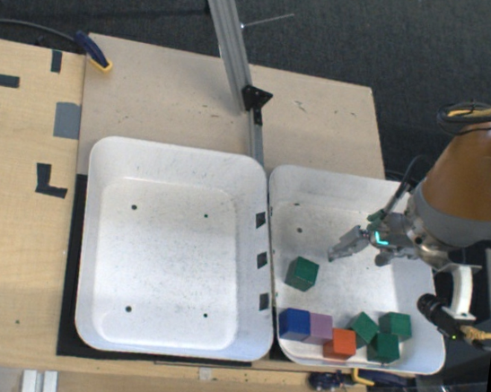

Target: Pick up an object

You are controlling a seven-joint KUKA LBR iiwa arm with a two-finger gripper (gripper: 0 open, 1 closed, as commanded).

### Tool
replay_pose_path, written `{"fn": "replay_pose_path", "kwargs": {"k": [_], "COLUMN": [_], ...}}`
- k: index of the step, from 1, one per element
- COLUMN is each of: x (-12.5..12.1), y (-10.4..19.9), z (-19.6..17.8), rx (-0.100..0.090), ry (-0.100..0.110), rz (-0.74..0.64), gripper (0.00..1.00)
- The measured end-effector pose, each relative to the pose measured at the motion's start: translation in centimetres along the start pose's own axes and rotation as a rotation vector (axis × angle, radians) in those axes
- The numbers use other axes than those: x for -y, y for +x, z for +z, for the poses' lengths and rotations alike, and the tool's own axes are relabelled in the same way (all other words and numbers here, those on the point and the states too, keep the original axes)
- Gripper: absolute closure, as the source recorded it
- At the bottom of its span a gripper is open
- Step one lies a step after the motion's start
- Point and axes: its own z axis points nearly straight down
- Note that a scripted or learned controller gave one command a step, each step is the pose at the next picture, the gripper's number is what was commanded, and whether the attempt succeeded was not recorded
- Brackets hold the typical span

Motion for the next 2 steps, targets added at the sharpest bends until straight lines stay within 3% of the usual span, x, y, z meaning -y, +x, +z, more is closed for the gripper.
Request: {"fn": "replay_pose_path", "kwargs": {"k": [1, 2], "x": [-0.1, -0.5], "y": [0.0, 0.1], "z": [-0.1, 4.4], "rx": [0.000, 0.001], "ry": [-0.003, 0.002], "rz": [-0.001, 0.000], "gripper": [0.00, 0.00]}}
